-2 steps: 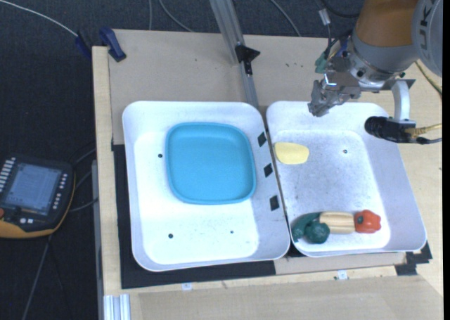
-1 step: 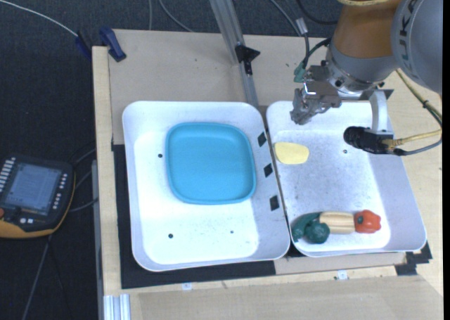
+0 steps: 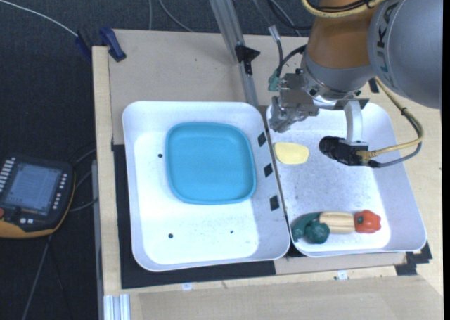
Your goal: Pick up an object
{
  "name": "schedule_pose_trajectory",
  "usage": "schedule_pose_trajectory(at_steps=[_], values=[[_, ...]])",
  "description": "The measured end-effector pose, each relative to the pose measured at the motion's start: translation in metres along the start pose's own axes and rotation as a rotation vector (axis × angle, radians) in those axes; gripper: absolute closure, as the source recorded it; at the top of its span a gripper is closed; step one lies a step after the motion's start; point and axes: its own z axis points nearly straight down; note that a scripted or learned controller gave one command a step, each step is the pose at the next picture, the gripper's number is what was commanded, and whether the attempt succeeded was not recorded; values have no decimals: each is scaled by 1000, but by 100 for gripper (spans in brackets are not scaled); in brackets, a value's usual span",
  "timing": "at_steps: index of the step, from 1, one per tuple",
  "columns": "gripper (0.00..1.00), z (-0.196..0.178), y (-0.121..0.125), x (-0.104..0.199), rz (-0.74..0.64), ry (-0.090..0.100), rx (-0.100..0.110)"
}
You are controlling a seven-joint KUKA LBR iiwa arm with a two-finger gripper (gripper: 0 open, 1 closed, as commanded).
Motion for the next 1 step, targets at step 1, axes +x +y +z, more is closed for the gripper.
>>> schedule_pose_trajectory(at_steps=[1], values=[[100,17,-8,51,0,-1,2]])
